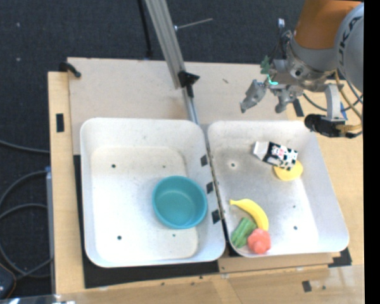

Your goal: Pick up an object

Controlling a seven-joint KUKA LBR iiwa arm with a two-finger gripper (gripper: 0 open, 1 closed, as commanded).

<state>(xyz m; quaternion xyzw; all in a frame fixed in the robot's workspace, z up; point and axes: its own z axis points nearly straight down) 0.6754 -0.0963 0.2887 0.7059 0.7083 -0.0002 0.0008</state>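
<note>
Red toy fruit [259, 240] and curved yellow banana [253, 211] lie unpicked in the right white bin [316, 198], while the two-finger gripper [270, 99] hovers above, fingers apart, holding nothing.

A teal bowl [179, 201] sits in the white left bin [101, 138]. The white right bin [316, 201] holds a yellow banana [253, 211], green vegetable [242, 232], red fruit [259, 241], yellow disc [289, 171] and black-and-white box [275, 152].
</note>
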